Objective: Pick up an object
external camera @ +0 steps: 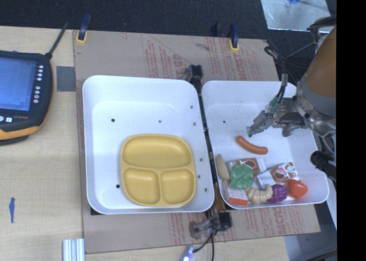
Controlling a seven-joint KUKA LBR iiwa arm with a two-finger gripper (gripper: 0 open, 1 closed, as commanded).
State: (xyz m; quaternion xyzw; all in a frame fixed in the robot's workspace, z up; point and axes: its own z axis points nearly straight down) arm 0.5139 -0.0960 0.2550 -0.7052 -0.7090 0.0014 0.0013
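The right bin (229,102) holds several toy foods. An orange-red sausage (251,145) lies near its middle. Along its front edge sit a green vegetable (243,176), a beige bread stick (222,166), a purple grape bunch (278,193), a red tomato (297,188) and a small printed carton (283,170). My gripper (273,127) hangs over the right half of this bin, just above and to the right of the sausage. Its two dark fingers (257,125) are spread apart, open, with nothing between them.
The left bin (143,99) carries a yellow divided plate (158,169) in its front half. A tablet with an orange case (20,91) lies on the bench at the far left. Clamps (233,34) hold the cardboard underlay at the back.
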